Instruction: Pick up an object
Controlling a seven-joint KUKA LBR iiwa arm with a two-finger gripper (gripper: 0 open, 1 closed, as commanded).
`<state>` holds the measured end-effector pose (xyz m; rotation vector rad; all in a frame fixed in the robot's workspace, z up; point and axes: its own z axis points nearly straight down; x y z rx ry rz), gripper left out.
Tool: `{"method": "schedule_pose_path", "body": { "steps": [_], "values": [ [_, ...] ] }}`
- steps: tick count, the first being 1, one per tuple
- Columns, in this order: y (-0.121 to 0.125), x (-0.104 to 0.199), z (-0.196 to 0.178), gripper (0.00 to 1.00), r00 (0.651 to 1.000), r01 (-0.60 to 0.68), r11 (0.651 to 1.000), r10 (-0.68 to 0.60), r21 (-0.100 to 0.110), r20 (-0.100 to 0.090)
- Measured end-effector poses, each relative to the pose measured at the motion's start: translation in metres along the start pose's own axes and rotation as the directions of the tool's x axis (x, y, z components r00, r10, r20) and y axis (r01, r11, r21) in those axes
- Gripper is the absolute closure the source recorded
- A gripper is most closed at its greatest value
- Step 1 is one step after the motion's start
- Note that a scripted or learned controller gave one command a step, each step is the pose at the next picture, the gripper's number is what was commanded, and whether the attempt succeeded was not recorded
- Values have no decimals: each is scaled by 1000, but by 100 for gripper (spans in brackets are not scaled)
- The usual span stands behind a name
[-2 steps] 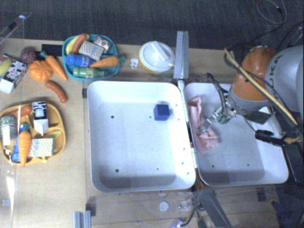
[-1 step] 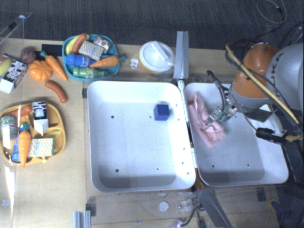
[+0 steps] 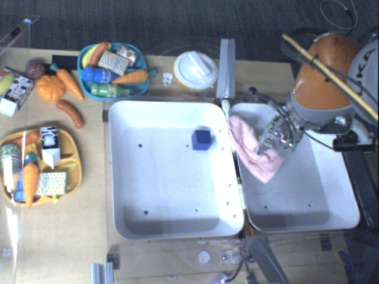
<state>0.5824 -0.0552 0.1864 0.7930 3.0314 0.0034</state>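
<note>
arm (image 3: 331,81): grey shell, orange band | end effector (image 3: 276,136): dark metal, small, thin black cables

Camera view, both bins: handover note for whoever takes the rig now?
Gripper: low in the right bin, at the pink cloth; finger state unclear, so a grasp is unconfirmed.
Cloth: bunched against the right bin's left wall, apparently lying on the floor.
Blue cube: left bin, upper right area, untouched.
Done: arm reached the cloth.
Left: confirm a grip, then lift.
</note>
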Motion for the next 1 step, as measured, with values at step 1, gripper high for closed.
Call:
{"method": "schedule_pose_path", "body": {
  "steps": [1],
  "values": [
    [0, 0, 0, 0, 1000, 0, 1000, 0, 0, -1]
  ]
}}
